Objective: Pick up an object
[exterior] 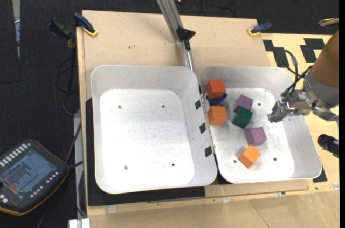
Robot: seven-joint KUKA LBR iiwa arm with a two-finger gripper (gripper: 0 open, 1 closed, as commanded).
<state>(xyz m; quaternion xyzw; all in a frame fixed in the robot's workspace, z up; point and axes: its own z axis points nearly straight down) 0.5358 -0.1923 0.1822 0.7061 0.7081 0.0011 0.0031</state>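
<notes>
The objects to pick from are small blocks, all lying in the right bin point(302, 165). An orange cube point(216, 87) sits near the bin's top left, on top of or against a blue block point(221, 97) that peeks out below it. Just beneath is a second orange cube point(217, 115). To the right, a purple cube point(244, 103) touches a dark green cube point(242, 118) below it. Lower down lie another purple cube point(255, 136) and, nearer the front rim, a third orange cube point(249, 156).

The end effector point(276, 116) hangs over the right side of this bin, apart from the blocks, with nothing visibly between its tips; whether it is spread or pressed together cannot be told.

The left bin point(108, 87) adjoins the right one on the wooden desk point(135, 38). No legible writing appears on the blocks or bins. A handheld control pendant point(27, 175) with a lit screen lies at lower left; its text is too small to read.
</notes>
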